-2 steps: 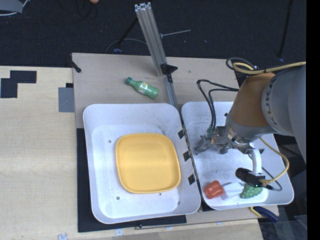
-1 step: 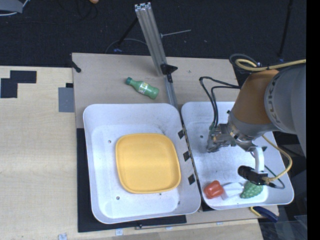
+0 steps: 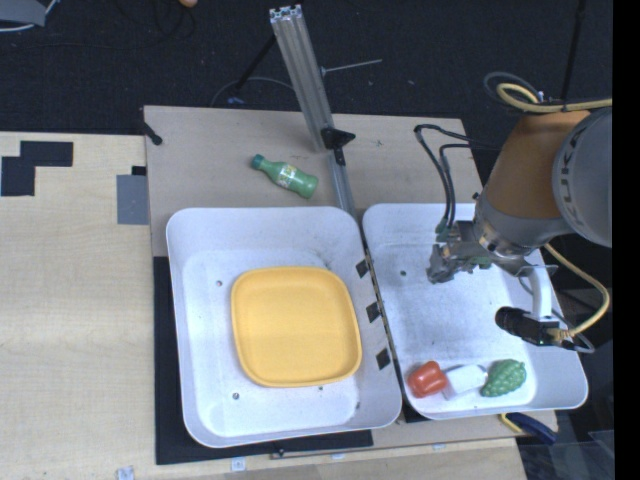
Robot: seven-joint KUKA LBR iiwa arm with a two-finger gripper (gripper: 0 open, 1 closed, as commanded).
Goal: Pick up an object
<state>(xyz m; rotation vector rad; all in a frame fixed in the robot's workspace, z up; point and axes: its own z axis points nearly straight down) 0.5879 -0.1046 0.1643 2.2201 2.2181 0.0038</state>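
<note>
In the right bin (image 3: 420,308) three small objects lie along the front edge: a red pepper-like toy (image 3: 427,378), a white block (image 3: 464,380) and a green bumpy toy (image 3: 503,377). My gripper (image 3: 443,267) hangs over the upper middle of that bin, well behind these objects and apart from them. Nothing shows between its fingers. The orange band of the arm (image 3: 530,173) rises behind it on the right.
A yellow square plate (image 3: 295,324) lies in the left bin (image 3: 200,268). A green bottle (image 3: 286,175) lies on the bench behind the bins. A metal rail (image 3: 305,63) slants up from the divider. Black cables loop beside the arm.
</note>
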